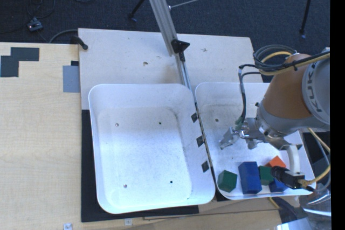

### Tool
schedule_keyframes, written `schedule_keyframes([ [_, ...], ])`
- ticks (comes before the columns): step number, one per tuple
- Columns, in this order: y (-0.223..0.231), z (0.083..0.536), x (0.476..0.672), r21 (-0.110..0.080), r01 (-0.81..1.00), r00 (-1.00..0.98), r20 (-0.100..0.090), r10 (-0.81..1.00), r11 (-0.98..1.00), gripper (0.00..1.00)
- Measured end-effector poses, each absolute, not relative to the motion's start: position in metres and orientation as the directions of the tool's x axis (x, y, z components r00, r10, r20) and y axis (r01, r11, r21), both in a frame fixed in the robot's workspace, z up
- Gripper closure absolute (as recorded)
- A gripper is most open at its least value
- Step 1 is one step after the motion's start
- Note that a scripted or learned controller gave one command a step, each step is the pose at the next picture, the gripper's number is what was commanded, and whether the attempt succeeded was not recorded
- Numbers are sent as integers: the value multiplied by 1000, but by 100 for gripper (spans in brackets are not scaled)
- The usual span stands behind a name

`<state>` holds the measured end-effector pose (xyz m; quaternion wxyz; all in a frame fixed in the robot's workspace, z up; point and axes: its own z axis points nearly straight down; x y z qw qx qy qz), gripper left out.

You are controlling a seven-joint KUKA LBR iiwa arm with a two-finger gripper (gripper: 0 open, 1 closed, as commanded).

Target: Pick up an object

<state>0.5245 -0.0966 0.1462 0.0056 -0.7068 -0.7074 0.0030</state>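
Hovering over the right bin (213, 95), my tool (233, 137) sits with its state unclear; I cannot tell. No readable labels. The blue block (249, 176) lies beside the green cube (227, 180).

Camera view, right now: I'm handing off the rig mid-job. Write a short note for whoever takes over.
Gripper: hangs over the middle of the right bin, nothing visible between its fingers; open or shut can't be read.
Objects: green block, blue block, a darker green piece, a small blue piece and an orange piece, all clustered at the right bin's near edge.
Left bin: no task pieces in it.
Done: nothing lifted yet.
Left: descend on one object, grasp, lift.
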Motion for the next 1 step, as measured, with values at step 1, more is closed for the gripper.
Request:
schedule_keyframes([
  [1, -139, 90, 488, 0, 1000, 4, 1, 1000, -4, 0],
])
